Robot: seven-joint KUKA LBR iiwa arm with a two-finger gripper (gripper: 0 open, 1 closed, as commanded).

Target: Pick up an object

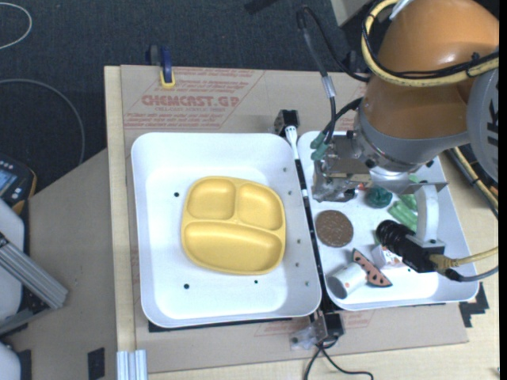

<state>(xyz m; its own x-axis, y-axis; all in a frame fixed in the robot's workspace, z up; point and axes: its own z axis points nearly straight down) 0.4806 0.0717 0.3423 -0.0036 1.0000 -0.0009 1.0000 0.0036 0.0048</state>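
Several small things crowded in right bin [455, 291], among them brown disc [334, 228] and white cup [346, 278], hence gripper [337, 179] low just beside disc, perhaps aiming there; open or closed, cannot tell.

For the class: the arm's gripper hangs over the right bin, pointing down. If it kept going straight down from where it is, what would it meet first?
Probably the bare white floor of the right bin near its upper left corner. The gripper sits just above the brown disc, which looks slightly off its line. Depth is hard to judge from this slanted view.
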